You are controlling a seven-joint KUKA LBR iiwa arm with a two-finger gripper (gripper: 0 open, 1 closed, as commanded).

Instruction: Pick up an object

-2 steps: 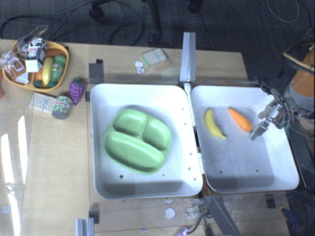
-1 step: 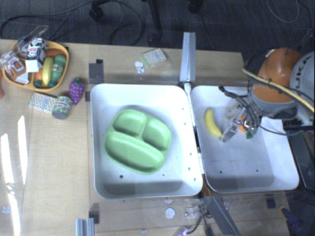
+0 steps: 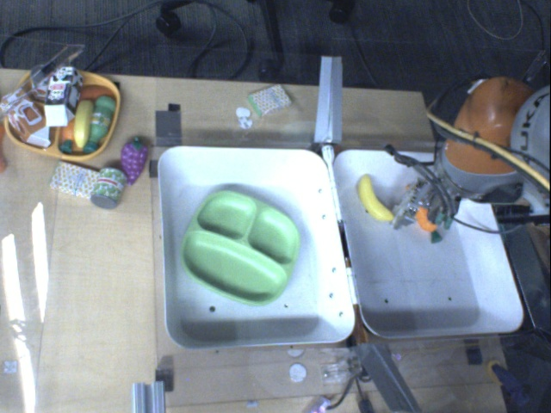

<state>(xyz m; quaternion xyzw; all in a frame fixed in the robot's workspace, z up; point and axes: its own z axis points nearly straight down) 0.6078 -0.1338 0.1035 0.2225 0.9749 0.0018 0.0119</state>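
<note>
A yellow banana [image 3: 372, 198] lies in the upper left of the right bin [image 3: 448, 304]. Just right of it my gripper [image 3: 421, 213] reaches down into that bin from the right, under the orange band of the arm [image 3: 492, 136]. A small orange object [image 3: 426, 220] with a green tip sits between the fingers, and the gripper is shut on it, low over the bin floor. The banana lies apart from the fingers, a short gap to their left.
The left bin [image 3: 181, 317] holds a green divided plate [image 3: 241, 246]. A metal post [image 3: 329, 101] stands between the bins at the back. On the bench at far left are a yellow bowl of toy food [image 3: 73, 119], a purple grape bunch [image 3: 133, 157] and a small can [image 3: 108, 188].
</note>
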